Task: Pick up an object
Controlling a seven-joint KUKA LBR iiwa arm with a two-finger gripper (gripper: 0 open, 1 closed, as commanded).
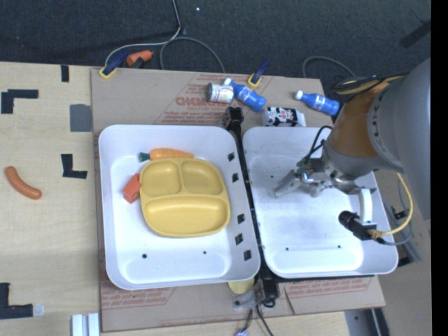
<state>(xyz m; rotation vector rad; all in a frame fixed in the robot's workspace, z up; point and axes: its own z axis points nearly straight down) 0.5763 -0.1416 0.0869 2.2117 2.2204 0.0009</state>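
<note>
My gripper (292,182) hangs low over the white floor of the right bin (315,257), near its upper middle, with the fingers spread open and nothing between them. The grey arm with its orange band (353,128) comes in from the right. Over in the left bin (119,250) lies a yellow divided plate (185,196). An orange carrot (171,154) rests along the plate's far edge. A small red piece (131,187) sits at the plate's left side. All of these are well to the left of the gripper.
Behind the bins lie a white can (220,92), two blue bottles (250,96) (318,103) and a black-and-white packet (283,116). An orange sausage (22,183) lies on the bench far left. A black clip strip (241,187) joins the bins.
</note>
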